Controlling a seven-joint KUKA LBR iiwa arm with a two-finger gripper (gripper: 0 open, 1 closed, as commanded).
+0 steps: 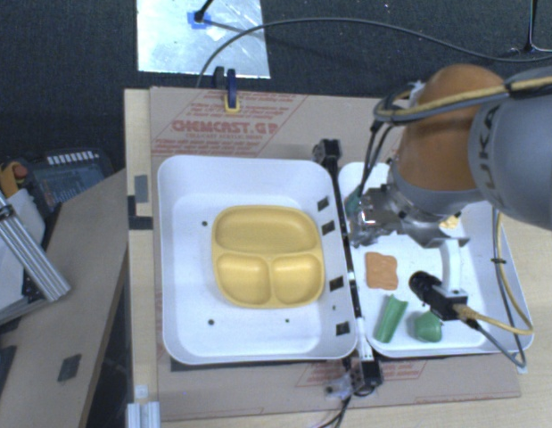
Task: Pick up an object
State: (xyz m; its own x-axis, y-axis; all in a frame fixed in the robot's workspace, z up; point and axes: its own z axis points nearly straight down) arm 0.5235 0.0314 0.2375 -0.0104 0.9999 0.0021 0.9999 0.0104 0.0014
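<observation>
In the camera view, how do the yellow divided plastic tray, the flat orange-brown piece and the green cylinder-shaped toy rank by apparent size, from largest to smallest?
1. Yellow divided plastic tray, by far the largest.
2 and 3. Flat orange-brown piece and green cylinder-shaped toy look about alike in size; I would not rank them.

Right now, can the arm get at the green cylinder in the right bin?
Probably yes. The green cylinder lies uncovered near the right bin's front, just below the orange piece, with the arm above that bin.
</observation>
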